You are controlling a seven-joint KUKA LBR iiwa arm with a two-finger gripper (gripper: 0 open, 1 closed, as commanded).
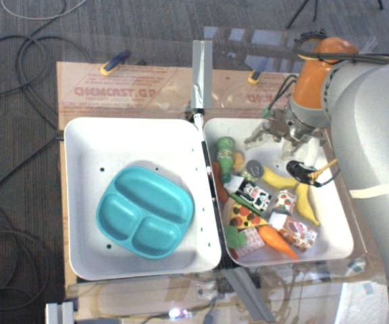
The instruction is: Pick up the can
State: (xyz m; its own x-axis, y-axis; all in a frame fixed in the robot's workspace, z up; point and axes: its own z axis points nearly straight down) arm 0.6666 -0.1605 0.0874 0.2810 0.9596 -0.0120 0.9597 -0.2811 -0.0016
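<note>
Evidently sat at the approach step, with no grasp made. Hung the gripper (275, 137) over the back of the right bin (343, 245), jaws seemingly spread and pinching nothing. Found the can (254, 169) near, just in front and leftward, showing a grey round top, among a green bottle (225, 147), a banana (279, 179) and a printed box (252, 196). Left the left bin (80, 181) to a teal tray (145, 211). Called next for a short shift over the can, a straight descent astride it, and a close clear of the banana.
</note>
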